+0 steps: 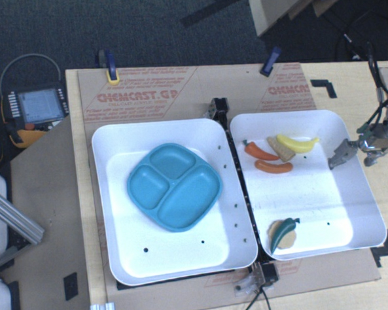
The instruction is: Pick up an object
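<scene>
Toy foods wait in the right bin as the gripper hovers at its right rim, fingers apart and holding nothing. A banana, wedge and two orange pieces cluster at the far wall; a green-topped piece lies near. Between them, bare floor. A blue divided plate fills the left bin.
</scene>
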{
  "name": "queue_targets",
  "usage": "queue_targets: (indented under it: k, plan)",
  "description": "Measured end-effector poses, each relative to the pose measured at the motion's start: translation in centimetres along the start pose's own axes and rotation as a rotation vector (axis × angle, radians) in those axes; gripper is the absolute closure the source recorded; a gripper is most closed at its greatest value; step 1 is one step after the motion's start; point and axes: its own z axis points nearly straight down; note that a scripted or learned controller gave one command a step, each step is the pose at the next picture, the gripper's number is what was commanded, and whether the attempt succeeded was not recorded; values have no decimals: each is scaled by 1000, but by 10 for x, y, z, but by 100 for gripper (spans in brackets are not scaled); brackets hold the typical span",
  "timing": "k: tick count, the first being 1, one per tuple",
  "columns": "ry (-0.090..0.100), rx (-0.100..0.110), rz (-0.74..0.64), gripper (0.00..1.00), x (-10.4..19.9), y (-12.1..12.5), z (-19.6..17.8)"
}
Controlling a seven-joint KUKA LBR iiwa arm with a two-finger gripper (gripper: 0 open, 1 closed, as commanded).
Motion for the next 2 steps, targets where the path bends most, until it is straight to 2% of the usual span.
queue_targets:
  k: [2]
  plan:
    - [3, 6, 1, 0, 0, -10, 91]
